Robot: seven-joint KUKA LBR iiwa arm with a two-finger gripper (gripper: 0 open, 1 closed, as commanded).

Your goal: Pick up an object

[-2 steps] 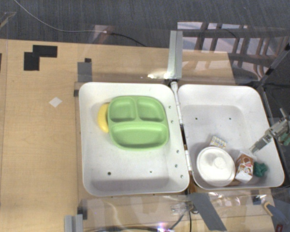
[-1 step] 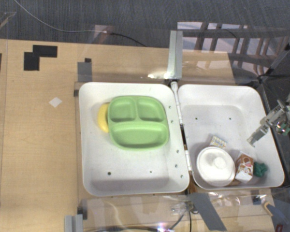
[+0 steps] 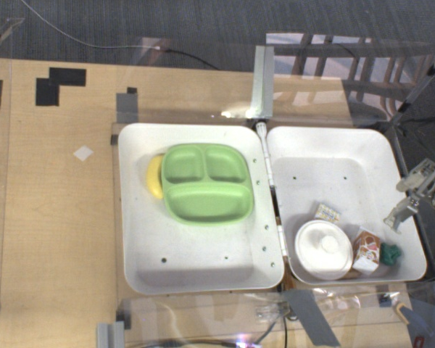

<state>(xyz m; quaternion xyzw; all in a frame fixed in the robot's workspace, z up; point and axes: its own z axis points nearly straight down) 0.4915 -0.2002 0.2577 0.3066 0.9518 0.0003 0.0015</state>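
My gripper [image 3: 408,200] hangs over the right rim of the right bin [image 3: 326,151], with nothing seen in it. Below and left of it, in the bin's near right corner, lie a small brown and red carton [image 3: 367,251] and a dark green object [image 3: 390,253]. A round white bowl [image 3: 323,249] sits at the bin's near edge, and a small pale packet [image 3: 327,212] lies just behind it. In the left bin [image 3: 141,259] rests a green divided plate [image 3: 205,183] with a yellow object [image 3: 154,176] poking out from under its left side.
A metal post [image 3: 262,82] stands behind the seam between the two bins. Dark frame bars [image 3: 362,67] cross behind the right bin. Wooden benchtop [image 3: 51,216] extends to the left.
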